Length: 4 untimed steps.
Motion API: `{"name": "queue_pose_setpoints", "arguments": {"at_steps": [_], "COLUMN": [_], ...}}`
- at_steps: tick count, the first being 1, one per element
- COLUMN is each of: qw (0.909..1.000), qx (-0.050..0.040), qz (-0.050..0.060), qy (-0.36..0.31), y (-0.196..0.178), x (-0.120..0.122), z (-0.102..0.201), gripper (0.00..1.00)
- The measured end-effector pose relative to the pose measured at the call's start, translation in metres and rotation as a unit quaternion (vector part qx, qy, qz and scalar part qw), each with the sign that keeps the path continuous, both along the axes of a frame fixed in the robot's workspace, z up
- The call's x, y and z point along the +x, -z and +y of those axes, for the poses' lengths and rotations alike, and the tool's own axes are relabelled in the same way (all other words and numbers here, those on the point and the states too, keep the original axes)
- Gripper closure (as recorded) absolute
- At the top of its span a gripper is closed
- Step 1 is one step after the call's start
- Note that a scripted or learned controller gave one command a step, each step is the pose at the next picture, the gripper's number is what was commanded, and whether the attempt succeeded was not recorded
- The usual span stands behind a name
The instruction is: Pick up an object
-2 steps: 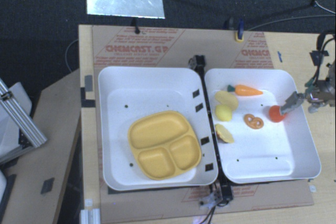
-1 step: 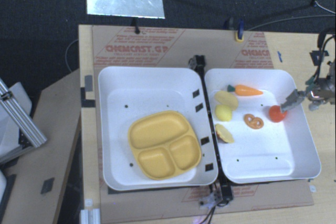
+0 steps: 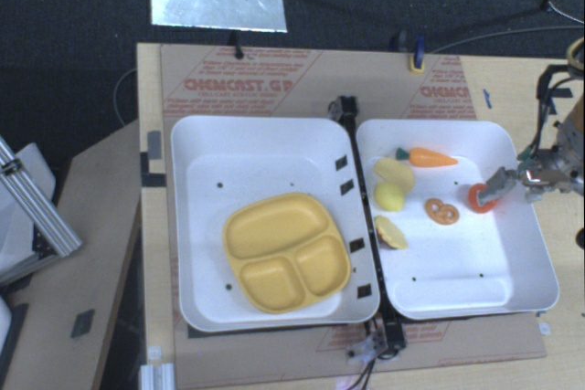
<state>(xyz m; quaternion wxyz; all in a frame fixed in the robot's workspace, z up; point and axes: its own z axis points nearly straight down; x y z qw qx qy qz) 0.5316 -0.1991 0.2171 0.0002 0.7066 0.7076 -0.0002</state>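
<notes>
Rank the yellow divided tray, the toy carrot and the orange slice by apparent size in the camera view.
1. Yellow divided tray, by far the largest.
2. Toy carrot.
3. Orange slice, smallest, though not much smaller than the carrot.

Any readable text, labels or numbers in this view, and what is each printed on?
"CHEMCAST GP": red print on the brown protective sheet under the two white bins, upper left.
"CHEMCAST", partly cut off: same sheet, upper right.
Fainter repeats along the sheet's front edge: too blurred to read.

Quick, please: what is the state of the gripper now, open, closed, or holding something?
Gripper: low in the right bin, at a red object; open or closed cannot be told.
</notes>
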Motion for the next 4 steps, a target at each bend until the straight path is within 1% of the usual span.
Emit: {"name": "queue_pose_setpoints", "arguments": {"at_steps": [1,2,3,4], "qw": [1.0000,1.0000,1.0000,1.0000], "qx": [0.0010,0.0005,-0.0002,-0.0007], "qz": [0.002,0.001,-0.001,-0.002], "qy": [0.000,0.000,0.000,0.000], "y": [0.062,0.123,0.110,0.064], "x": [-0.003,0.000,0.001,-0.005], "z": [0.004,0.001,0.001,0.001], "gripper": [0.00,0.00,1.00,1.00]}}
